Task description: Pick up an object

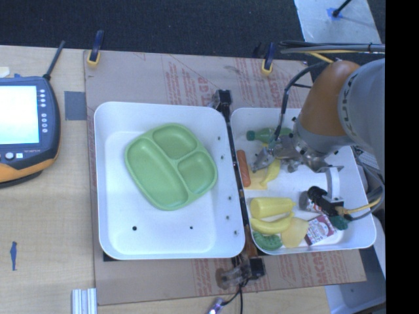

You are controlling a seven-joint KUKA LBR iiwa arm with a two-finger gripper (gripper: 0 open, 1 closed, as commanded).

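In the right bin [364, 182], the hand [273, 156] meets a banana [267, 174]; its grip I cannot tell.

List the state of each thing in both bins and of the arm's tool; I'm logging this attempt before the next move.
green divided plate: flat, right side up, in the left bin.
hot dog: lying at the right bin's left wall.
green bottle: on its side.
yellow pieces: piled at the near end.
tool: low over the right bin, among the items; grasp unclear.
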